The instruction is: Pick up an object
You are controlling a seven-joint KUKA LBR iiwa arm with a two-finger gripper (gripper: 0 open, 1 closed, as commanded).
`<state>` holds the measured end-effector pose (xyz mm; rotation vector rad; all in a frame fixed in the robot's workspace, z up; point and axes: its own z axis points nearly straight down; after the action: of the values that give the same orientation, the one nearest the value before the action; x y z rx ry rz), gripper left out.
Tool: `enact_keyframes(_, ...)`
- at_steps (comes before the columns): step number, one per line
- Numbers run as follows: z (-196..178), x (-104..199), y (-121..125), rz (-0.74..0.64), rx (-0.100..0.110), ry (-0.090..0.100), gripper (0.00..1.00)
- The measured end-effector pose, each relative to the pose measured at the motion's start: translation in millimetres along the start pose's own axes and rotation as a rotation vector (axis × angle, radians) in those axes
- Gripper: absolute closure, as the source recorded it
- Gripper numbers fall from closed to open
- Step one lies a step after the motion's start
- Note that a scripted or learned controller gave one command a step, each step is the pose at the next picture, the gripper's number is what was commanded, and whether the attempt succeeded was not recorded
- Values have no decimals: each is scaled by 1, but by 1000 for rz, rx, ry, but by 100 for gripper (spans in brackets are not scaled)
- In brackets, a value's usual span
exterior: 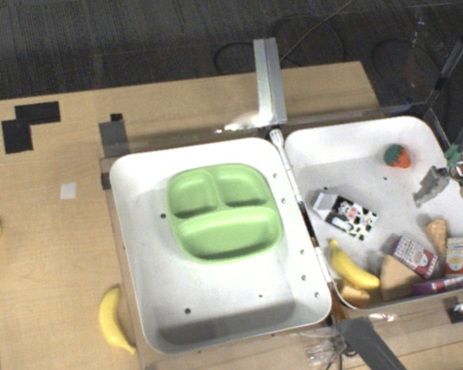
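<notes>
Right now the grey two-finger gripper (432,186) hovers low at the right white bin's (354,128) edge, gripping nothing I can see, so it should centre squarely over the nearby small cream cone (437,235) before descending.

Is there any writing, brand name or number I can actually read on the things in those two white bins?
None can be read.
Small red packet: has a printed label, too blurred to read.
Orange and white packet: printing too small to make out.
Black and white box: a spotted pattern, no legible words.
Green divided tray, banana and the orange and green toy: no lettering visible.
</notes>
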<state>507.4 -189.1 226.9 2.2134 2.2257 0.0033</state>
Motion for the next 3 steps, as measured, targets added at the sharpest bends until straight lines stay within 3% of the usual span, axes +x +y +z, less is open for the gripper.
enact_keyframes(1, 0, 0, 0, 0, 0, 0, 0)
enact_keyframes(2, 112, 18, 100, 49, 2, 1, 0)
enact_keyframes(3, 142, 16, 156, -45, 27, 6, 0)
